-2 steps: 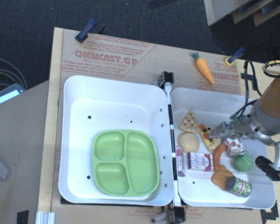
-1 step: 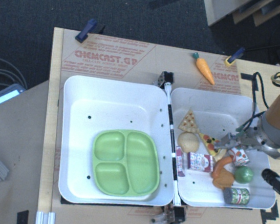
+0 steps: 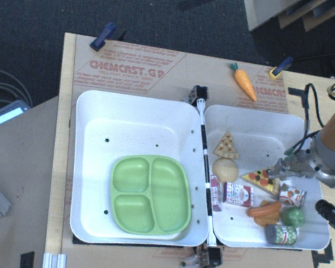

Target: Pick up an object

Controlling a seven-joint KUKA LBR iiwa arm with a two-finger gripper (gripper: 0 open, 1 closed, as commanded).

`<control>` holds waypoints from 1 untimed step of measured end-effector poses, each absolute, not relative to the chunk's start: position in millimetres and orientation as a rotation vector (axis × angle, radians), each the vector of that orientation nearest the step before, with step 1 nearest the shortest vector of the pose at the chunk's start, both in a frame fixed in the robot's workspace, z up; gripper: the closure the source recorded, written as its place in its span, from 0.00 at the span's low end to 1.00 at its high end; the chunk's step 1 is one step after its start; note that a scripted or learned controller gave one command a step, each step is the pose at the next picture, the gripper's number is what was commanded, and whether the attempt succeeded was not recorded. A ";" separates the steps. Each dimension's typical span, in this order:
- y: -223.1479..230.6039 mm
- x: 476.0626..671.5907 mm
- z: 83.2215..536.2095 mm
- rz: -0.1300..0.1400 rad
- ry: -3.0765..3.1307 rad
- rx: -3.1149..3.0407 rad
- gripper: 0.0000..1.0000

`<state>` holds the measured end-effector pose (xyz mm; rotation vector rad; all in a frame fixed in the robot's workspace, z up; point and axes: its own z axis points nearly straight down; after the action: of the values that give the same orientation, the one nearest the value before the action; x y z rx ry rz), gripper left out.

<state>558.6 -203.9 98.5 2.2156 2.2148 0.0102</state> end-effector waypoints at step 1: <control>-203.9 558.5 98.4 0.010 2.215 2.216 0.00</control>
<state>558.5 -203.9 98.4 2.2158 2.2151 0.0100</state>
